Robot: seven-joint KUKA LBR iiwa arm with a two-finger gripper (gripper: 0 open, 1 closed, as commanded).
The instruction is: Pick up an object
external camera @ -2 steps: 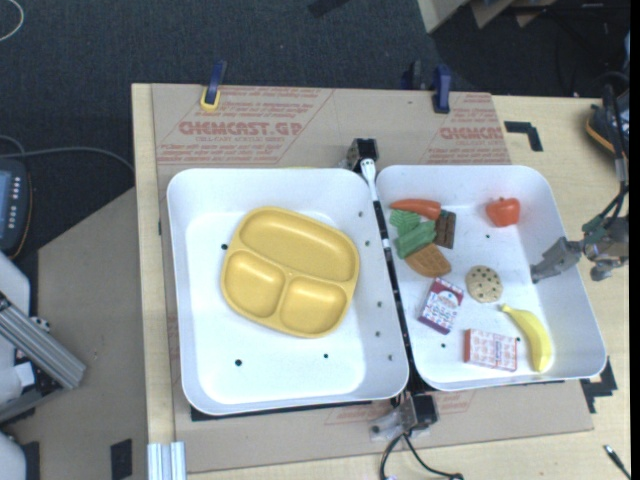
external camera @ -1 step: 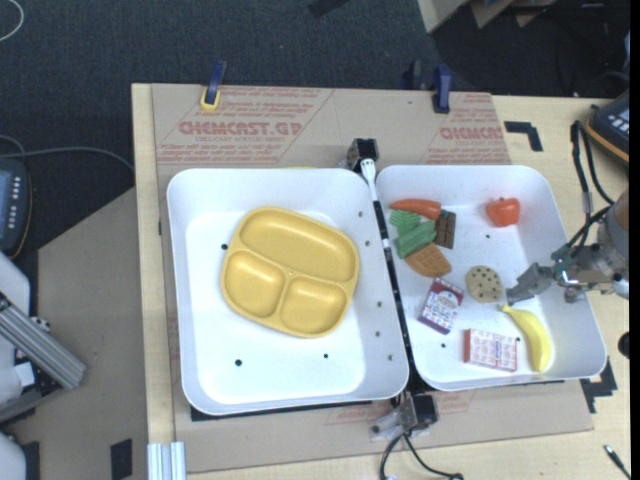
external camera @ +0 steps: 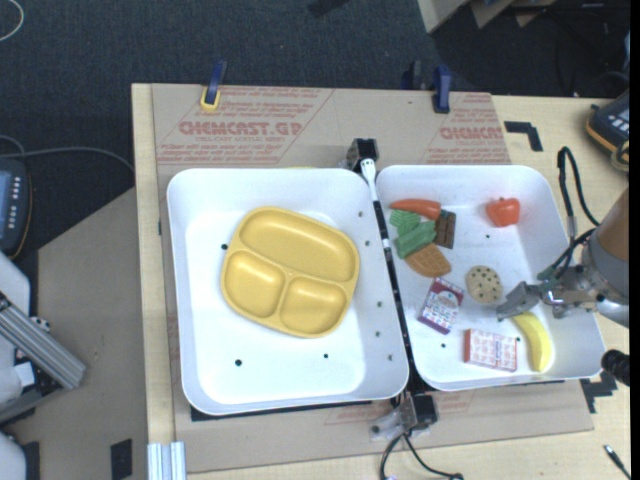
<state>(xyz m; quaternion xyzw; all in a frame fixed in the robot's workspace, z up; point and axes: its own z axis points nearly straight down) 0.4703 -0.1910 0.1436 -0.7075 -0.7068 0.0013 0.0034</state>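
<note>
My gripper hangs low over the right side of the right bin, reaching in from the right edge. It looks open, with nothing seen between its fingers. Just below it lies a yellow banana, whose upper end is right under the left fingertip. A round speckled cookie sits a little to the left of the gripper. A red-and-white packet lies beside the banana near the bin's front wall.
Also in the right bin are a red tomato, a red pepper, a green piece, a brown block, an orange-brown slice and a small packet. The left bin holds a yellow divided plate.
</note>
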